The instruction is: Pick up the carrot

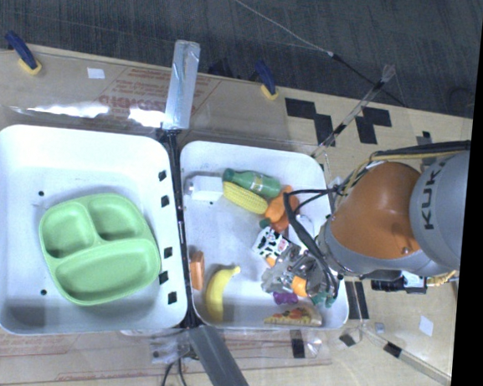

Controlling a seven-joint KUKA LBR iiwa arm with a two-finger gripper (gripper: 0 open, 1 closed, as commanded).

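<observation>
The carrot (281,206) is an orange piece in the right bin (253,157), lying against the right end of a corn cob (245,198); a black cable crosses it. My gripper (289,274) is low in the bin's front right part, below and slightly right of the carrot and apart from it. It hangs over a black-and-white patterned item (269,244) and a purple item (283,297). A small orange bit (301,286) shows at the gripper's tip; I cannot tell what it is.
The right bin also holds a green bottle (253,181), a banana (217,290), a small orange block (196,269) by the left wall and a pizza slice (294,319). A green divided plate (100,247) sits in the left bin (26,152).
</observation>
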